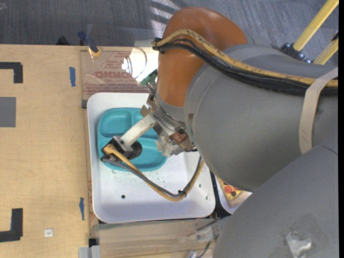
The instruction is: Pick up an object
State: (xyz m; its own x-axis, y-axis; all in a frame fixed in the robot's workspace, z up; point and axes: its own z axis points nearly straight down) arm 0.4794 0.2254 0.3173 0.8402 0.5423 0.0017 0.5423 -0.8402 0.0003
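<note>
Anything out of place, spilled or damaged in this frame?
Nothing stands out. The teal divided tray lies flat in the white bin and looks intact; a few tiny dark specks dot the bin floor.

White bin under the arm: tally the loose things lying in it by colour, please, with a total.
Teal: 1, a divided plate lying in the white bin.
Total: 1 in sight; the arm covers the bin's right part, so more could lie beneath it.
</note>
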